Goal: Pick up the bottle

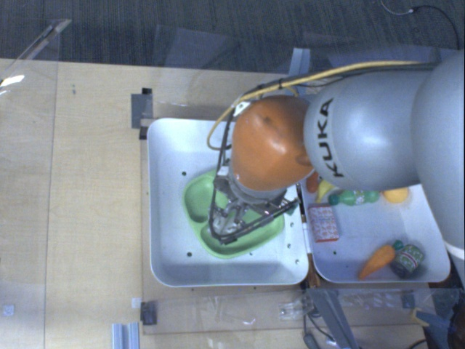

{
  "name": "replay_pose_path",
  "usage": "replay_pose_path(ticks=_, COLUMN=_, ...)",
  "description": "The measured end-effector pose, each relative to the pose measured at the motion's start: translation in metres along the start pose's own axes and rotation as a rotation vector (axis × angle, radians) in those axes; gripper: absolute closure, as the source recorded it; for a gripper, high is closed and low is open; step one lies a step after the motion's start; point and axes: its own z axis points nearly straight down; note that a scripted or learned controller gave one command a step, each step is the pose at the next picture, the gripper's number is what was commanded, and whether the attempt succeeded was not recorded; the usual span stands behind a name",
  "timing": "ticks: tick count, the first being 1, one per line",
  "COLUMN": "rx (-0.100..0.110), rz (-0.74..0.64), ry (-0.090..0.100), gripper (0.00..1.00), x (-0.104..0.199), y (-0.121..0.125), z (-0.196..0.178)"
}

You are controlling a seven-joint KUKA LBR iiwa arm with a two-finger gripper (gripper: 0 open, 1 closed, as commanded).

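Green bottle [356, 197] lying flat in right bin [429, 257], near its far edge, long axis along that edge, partly covered by arm [378, 122]. Beside it: yellow item [396, 194], mostly hidden; patterned card [324, 222] by the left wall; carrot [376, 261] and dark round item [407, 259] toward the near edge. Over left bin [171, 217], gripper [231, 227] low above a green dish [200, 198], under the orange band [269, 147]; how far open, cannot tell. Pale wooden bench [73, 209]; dark carpet [182, 6] beyond.
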Motion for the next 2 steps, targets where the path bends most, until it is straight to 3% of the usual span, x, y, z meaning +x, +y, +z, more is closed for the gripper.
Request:
replay_pose_path(ticks=1, rx=0.011, rz=-0.335, ry=-0.011, gripper=1.00, x=-0.006, y=-0.052, z=0.021)
replay_pose_path(ticks=2, rx=0.009, rz=-0.541, ry=-0.006, gripper=1.00, x=-0.029, y=-0.140, z=-0.070)
